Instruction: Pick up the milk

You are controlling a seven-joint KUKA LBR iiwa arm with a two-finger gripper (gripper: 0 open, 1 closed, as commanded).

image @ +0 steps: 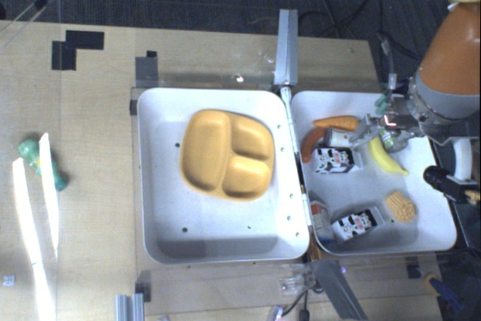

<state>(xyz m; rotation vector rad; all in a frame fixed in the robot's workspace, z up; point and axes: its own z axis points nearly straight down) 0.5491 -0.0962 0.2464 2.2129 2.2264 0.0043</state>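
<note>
A black-and-white milk carton (pixel 355 223) is lying on its side near the front edge of the right bin (pixel 443 237), closest to where I am standing, with a small red-and-blue item (pixel 319 211) just beside its left end against the bin wall. A second milk carton (pixel 334 159), with the same cow-patch print, is sitting further back in that bin, left of centre. An orange carrot (pixel 336 122) is lying just behind it, and a reddish sausage-shaped piece (pixel 307 146) is curving down along its left side. A yellow banana (pixel 385 157) is resting to the right of this carton, and a round waffle-textured biscuit (pixel 400 207) is sitting near the front right of the bin.

The gripper (pixel 382 124) is hanging over the back of the right bin, between the carrot and the banana, with the grey arm (pixel 451 71) and its orange band reaching in from the right. Whether it is wide or narrow, I cannot tell from here; nothing is visibly caught in it.

In the left bin (pixel 161 237) a yellow three-compartment tray (pixel 228 154) is lying upside down near the middle. A green object (pixel 34 158) is sitting far off on the left of the wooden tabletop (pixel 75 124).
</note>
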